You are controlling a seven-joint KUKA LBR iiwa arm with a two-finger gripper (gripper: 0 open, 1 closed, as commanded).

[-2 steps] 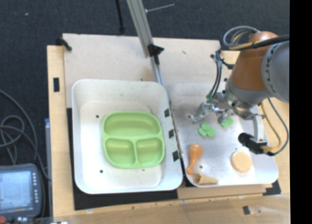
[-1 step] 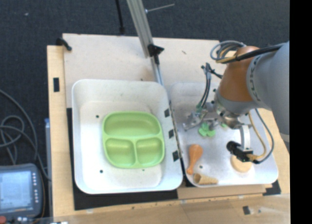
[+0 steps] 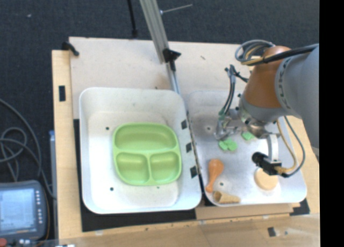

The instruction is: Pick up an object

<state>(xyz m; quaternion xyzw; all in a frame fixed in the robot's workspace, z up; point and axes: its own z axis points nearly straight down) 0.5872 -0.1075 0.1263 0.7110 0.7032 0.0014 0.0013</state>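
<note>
I see the left bin holding a green divided plate. In the right bin lie an orange spoon-like piece and small green pieces, just under my gripper; its grip I cannot tell

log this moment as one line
arm: over right bin | pincer: low, by green piece | orange spoon: untouched | left bin: green divided plate

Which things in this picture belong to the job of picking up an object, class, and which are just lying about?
Job in hand:
gripper
small green piece
orange spoon-like toy
tan wedge
pale round piece
right bin

Lying about:
green divided plate
left bin
</note>
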